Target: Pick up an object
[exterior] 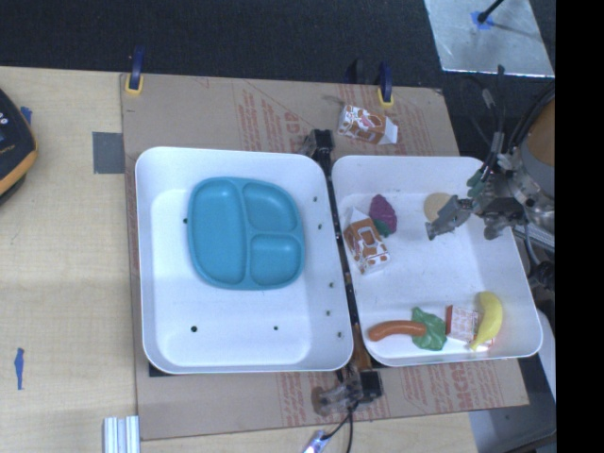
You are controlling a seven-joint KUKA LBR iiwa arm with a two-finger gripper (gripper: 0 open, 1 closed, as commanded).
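My gripper hangs over the right bin near its upper right corner, fingers spread wide and nothing between them. A tan round piece lies just left of the left fingertip. Further left are a purple object and a red-and-white snack packet. Along the bin's front edge lie an orange sausage, a green item, a small red-and-white packet and a yellow banana.
The left bin holds a blue divided plate. Another snack packet lies on the cardboard behind the bins. A yellow-and-black device sits at the bench's left edge. Cables and clamps sit between the bins.
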